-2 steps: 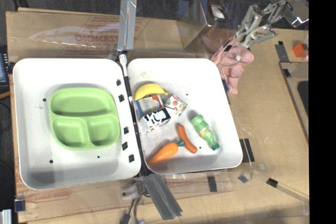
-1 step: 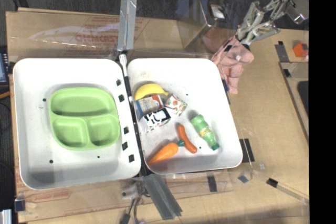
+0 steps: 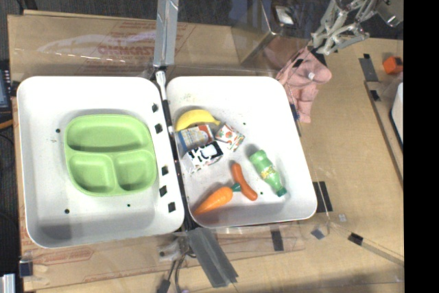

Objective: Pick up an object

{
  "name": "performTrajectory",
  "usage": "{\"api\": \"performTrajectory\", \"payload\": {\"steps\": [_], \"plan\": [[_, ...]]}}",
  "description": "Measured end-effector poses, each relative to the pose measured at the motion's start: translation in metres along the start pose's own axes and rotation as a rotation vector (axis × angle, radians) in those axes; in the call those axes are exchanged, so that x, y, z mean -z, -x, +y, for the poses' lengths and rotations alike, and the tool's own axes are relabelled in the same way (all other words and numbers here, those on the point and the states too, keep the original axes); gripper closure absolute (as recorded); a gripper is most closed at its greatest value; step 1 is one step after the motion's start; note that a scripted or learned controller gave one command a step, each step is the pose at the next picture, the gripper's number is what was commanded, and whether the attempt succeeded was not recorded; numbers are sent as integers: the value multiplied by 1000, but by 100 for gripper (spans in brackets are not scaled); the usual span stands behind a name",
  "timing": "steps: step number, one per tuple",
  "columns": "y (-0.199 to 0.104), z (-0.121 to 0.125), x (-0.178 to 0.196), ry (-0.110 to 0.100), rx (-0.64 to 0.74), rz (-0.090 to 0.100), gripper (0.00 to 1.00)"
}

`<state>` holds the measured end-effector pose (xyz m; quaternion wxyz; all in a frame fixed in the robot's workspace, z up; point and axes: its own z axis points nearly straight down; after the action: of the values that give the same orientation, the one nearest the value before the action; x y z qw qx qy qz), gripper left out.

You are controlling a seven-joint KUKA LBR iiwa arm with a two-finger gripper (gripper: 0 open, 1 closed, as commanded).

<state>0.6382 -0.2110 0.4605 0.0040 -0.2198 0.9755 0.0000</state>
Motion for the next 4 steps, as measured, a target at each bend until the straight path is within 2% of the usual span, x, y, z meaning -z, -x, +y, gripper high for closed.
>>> {"api": "performTrajectory", "payload": {"steps": [1,2,4], "plan": [[2,-1,9,0,3,-2,100],[20,-5,-21,10,964,4,100],[24,-7,-4,14,969,-2,100]]}}
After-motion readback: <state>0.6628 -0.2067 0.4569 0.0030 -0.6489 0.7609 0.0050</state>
